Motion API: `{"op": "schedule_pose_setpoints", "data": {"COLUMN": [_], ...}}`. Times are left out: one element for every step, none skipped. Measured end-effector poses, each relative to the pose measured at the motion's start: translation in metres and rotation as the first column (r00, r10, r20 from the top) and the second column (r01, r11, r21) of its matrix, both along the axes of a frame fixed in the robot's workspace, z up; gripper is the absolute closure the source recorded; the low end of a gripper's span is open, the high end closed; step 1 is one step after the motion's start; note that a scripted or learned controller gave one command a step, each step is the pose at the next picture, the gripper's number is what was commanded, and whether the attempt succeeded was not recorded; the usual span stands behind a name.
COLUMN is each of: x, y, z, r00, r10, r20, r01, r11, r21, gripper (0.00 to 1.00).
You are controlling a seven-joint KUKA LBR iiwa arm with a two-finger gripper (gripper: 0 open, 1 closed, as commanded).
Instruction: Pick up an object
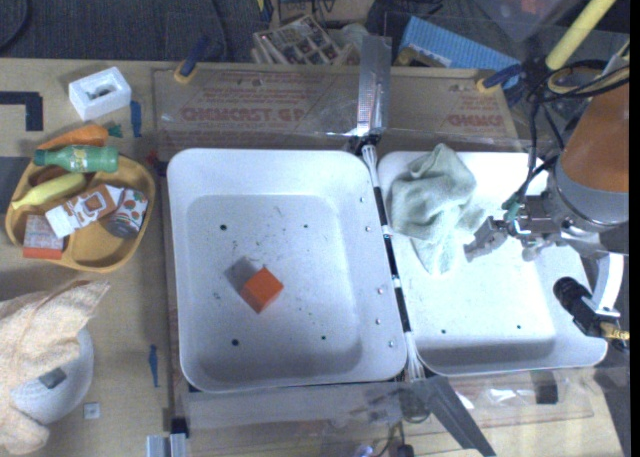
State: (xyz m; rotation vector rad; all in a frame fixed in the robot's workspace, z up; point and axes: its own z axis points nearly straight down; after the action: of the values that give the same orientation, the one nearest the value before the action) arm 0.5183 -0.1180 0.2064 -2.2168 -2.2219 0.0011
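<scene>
An orange cube [264,289] lies in the left bin [200,185], a little left of its middle, with a grey shadow beside it. A crumpled pale green cloth [428,201] is heaped in the upper left of the right bin [500,325]. My gripper [482,241] hangs over the right bin, reaching in from the right, its tip just at the cloth's right edge. Whether it touches the cloth I cannot tell. Behind it rises the grey arm with its orange band [603,141].
A wooden bowl [100,245] with a green bottle, a banana and small packets stands left of the bins. A beige cloth [40,335] lies at the lower left. A metal divider [385,245] separates the bins.
</scene>
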Motion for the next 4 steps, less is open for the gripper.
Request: {"op": "schedule_pose_setpoints", "data": {"x": [0.053,0.121,0.130,0.150], "y": [0.007,0.011,-0.079,-0.088], "z": [-0.071,-0.115,-0.082,-0.002], "r00": [0.997,0.997,1.000,1.000], "r10": [0.081,-0.075,-0.016,-0.007], "r20": [0.003,0.012,0.005,0.006], "r01": [-0.081,0.075,0.016,0.007], "r11": [0.997,0.997,1.000,1.000], "r21": [-0.002,-0.003,-0.004,-0.004], "gripper": [0.00,0.00,0.00,0.00]}}
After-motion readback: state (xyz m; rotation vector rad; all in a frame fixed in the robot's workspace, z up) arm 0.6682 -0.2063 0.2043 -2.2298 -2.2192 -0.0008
